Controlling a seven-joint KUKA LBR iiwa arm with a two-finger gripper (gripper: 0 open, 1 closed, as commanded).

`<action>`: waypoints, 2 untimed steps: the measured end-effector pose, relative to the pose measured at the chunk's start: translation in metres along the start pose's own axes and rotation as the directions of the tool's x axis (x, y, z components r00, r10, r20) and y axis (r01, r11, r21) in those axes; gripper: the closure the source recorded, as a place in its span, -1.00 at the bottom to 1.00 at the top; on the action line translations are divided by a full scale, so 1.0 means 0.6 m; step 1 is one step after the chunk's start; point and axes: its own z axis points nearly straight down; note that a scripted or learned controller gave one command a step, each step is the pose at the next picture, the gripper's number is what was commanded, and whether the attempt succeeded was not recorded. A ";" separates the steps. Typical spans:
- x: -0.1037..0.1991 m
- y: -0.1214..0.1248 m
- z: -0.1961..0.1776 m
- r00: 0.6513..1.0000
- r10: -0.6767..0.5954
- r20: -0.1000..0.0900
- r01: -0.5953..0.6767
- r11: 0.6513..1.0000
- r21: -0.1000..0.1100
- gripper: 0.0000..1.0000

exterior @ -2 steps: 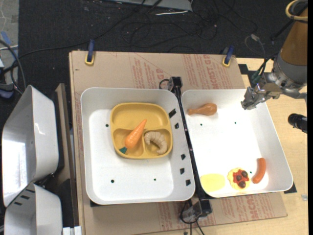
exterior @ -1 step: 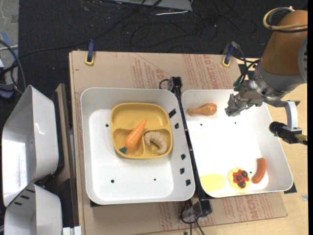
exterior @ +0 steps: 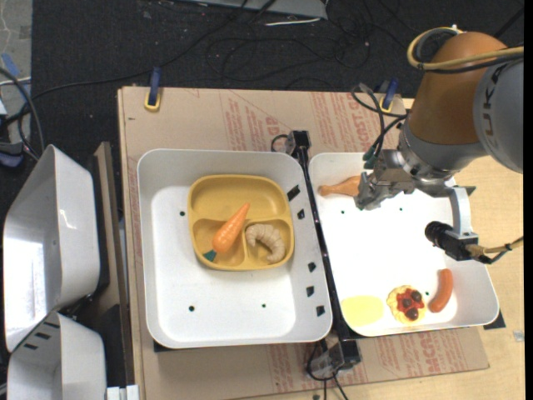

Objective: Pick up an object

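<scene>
Hand low over the far-left corner of the right bin, beside a chicken drumstick.

In the camera view we see 2 white bins on the tabletop [exterior: 250, 115]. The hand [exterior: 372, 192] sits over the right bin [exterior: 391, 248], and the drumstick [exterior: 340, 188] lies just to its left, near or touching it; we cannot tell whether the hand is open or closed, or whether it grips anything. The drumstick is small, orange-tan, narrow end pointing left. Near the right bin's front edge lie a sausage [exterior: 440, 290], a small pizza [exterior: 407, 302] and a pale yellow disc [exterior: 362, 309]. The left bin [exterior: 166, 307] carries a yellow divided plate [exterior: 204, 194] with a carrot [exterior: 231, 227] and a shrimp [exterior: 268, 240].
</scene>
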 end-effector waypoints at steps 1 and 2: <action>0.080 -0.026 0.018 1.000 0.000 0.000 0.000 1.000 0.000 1.00; 0.167 -0.049 0.031 1.000 -0.001 0.000 0.001 1.000 0.000 1.00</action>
